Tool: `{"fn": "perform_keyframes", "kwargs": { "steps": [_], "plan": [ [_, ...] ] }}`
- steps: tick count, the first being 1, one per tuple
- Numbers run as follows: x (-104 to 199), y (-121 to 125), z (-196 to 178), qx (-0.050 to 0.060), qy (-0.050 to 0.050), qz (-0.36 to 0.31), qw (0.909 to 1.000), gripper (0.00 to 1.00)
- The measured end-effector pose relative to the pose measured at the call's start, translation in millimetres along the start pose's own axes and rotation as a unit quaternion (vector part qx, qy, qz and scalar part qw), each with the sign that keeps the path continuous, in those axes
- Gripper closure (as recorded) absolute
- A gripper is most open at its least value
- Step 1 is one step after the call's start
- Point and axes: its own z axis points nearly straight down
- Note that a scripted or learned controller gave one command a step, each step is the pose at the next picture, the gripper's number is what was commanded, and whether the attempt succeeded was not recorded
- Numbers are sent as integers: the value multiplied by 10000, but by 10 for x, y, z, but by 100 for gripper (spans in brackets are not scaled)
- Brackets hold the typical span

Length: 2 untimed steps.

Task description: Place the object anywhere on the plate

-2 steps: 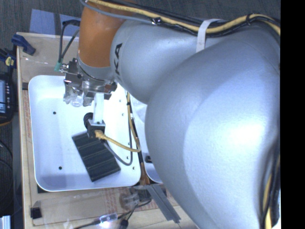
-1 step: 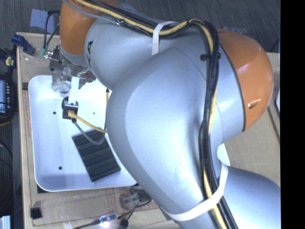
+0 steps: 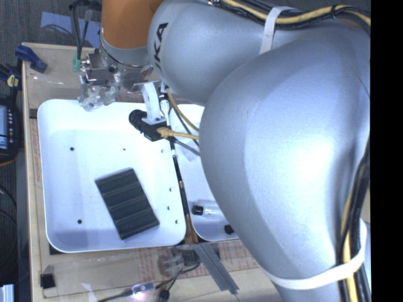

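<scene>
Camera view looks down on the left bin, where a dark ribbed rectangular object lies flat on the white floor, tilted, near the front wall. Beside it, the right bin sits mostly under the grey arm. Over the left bin's far rim hangs the gripper; its state I cannot tell.

A wooden bench carries two shallow white bins side by side, the left bin in full view and the right bin largely hidden under the arm. Loose cables lie on the bench's near edge.
</scene>
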Motion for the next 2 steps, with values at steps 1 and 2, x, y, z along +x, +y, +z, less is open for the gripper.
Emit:
{"fn": "perform_keyframes", "kwargs": {
  "steps": [1, 2],
  "plan": [
    [453, -1035, 421, 35, -9, -605, 9982, 100],
    [172, -1223, 493, 37, -12, 2809, 9597, 100]
  ]
}}
